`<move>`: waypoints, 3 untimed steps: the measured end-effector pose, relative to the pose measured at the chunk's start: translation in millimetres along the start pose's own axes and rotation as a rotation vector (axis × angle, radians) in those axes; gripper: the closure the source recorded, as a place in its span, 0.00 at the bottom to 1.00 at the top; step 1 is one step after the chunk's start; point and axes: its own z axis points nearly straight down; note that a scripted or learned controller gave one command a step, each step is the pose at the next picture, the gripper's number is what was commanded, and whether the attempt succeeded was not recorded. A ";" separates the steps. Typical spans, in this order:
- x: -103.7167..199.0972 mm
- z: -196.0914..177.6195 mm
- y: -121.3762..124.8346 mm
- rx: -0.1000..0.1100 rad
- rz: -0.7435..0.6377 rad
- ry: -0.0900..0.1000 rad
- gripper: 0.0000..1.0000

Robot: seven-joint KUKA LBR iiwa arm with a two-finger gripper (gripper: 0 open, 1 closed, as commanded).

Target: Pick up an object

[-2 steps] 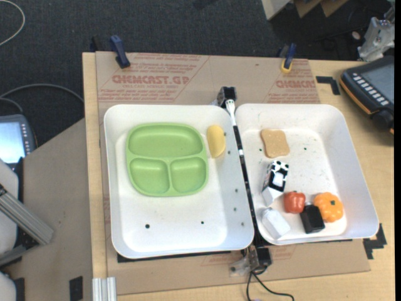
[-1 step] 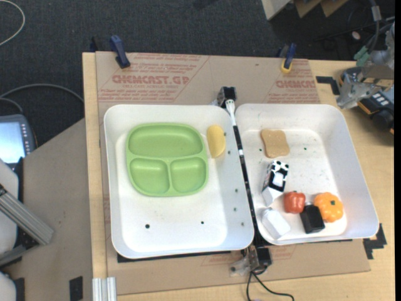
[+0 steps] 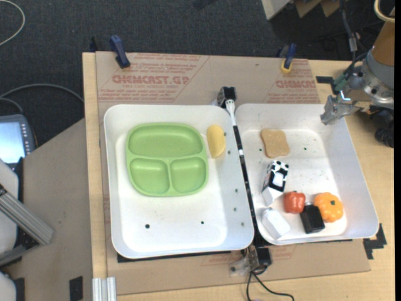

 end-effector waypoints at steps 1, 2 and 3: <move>25.2 -230.2 -35.7 -0.034 -0.005 -0.008 1.00; -28.6 -112.4 -42.0 -0.002 0.003 -0.001 1.00; -44.0 -18.0 -15.4 -0.004 -0.002 0.000 1.00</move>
